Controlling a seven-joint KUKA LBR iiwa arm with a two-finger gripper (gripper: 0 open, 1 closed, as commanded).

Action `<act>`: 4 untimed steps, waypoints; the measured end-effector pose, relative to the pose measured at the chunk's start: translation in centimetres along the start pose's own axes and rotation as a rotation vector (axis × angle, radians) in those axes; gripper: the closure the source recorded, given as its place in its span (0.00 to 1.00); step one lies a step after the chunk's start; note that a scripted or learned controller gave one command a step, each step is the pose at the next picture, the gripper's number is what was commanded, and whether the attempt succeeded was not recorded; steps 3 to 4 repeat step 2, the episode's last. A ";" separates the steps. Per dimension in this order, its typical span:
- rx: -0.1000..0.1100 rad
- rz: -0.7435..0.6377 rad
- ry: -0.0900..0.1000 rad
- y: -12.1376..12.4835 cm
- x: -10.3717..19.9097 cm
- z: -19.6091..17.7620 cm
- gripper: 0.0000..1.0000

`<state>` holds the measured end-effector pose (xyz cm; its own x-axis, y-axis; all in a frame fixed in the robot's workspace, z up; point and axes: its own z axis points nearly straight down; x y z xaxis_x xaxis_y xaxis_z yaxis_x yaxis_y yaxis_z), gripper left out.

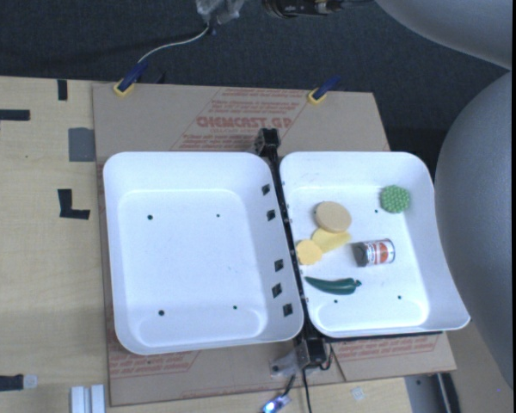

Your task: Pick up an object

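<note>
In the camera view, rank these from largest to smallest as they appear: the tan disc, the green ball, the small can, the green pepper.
1. tan disc
2. green pepper and small can, too close to rank
3. green ball

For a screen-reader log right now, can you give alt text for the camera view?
Two shallow white bins sit side by side; the right bin holds a green ball, tan disc, yellow piece, small can and green pepper. The grey arm curves along the right.

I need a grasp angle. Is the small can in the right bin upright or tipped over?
Tipped over: the can lies on its side on the right bin floor.
</note>
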<state>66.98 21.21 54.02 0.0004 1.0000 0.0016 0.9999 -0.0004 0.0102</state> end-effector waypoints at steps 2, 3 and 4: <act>0.005 -0.001 -0.001 -7.2 0.9 0.2 1.00; 0.005 -0.001 -0.001 -7.2 0.9 0.2 1.00; 0.005 -0.001 -0.001 -7.2 0.9 0.2 1.00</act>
